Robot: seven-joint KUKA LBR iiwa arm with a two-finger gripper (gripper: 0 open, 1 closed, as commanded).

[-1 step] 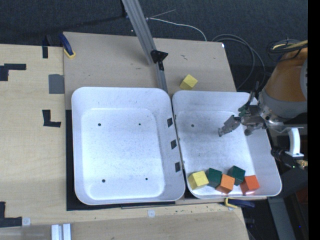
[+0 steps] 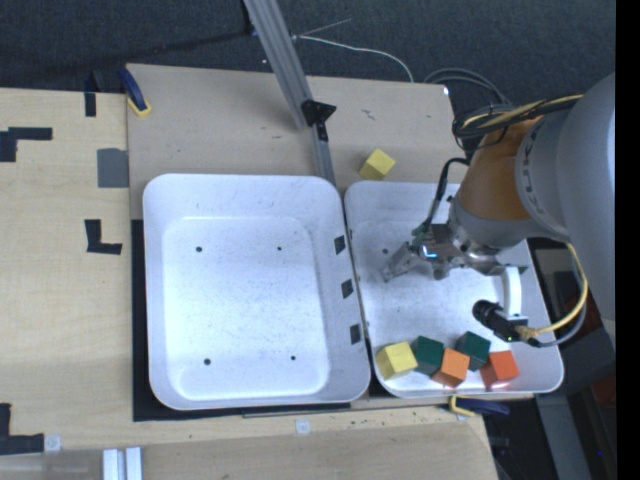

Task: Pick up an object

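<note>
Arm (image 2: 520, 183): reaches in from the right, wrist low over the right bin (image 2: 400, 208).
Left bin (image 2: 160, 268): nothing to pick there.
Gripper (image 2: 405, 263): jaws look apart, nothing between them, above bare floor mid-bin.
Blocks: yellow (image 2: 397, 358), dark green (image 2: 428, 349), orange (image 2: 453, 367), another green (image 2: 474, 347) and red-orange (image 2: 500, 367), bunched along the near wall.
Approach: probably take the yellow block, the end one; straddle its free sides, descend squarely, avoid the wall.
Stray cube (image 2: 378, 163): on the bench beyond the bins.
</note>
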